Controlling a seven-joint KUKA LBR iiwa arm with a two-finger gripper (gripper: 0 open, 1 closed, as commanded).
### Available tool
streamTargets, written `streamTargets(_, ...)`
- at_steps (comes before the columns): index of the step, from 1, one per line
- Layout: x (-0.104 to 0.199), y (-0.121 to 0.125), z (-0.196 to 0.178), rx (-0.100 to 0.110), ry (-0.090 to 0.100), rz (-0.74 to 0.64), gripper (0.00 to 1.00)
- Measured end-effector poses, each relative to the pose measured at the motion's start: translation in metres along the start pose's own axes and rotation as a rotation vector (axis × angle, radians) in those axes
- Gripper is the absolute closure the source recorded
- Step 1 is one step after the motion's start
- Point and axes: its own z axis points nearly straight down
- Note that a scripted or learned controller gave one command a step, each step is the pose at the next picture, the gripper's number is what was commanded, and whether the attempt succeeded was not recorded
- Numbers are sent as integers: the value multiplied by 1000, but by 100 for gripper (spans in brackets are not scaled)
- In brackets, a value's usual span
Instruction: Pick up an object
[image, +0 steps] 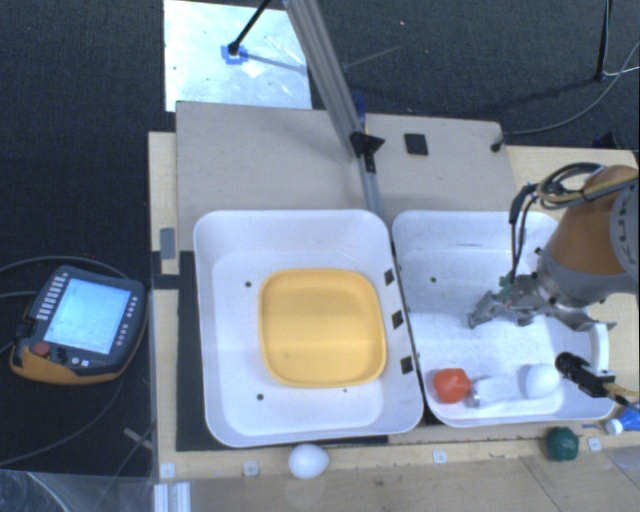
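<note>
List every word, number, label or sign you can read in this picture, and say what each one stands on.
No text can be read.
Handheld controller left of the bins: its lit screen is washed out and blurred.
Blue mark on the pale floor patch: a shape, no letters readable.
Yellow plate, both bins: no print visible.

No text, label, brand, number or sign can be read. The lit screen of the grey and orange handheld control pendant lying left of the bins is too blurred to make out, and nothing else carries legible marks
</note>
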Motion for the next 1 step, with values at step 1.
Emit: streamTargets(1, 0, 1, -12, -4, -1, 0, 100)
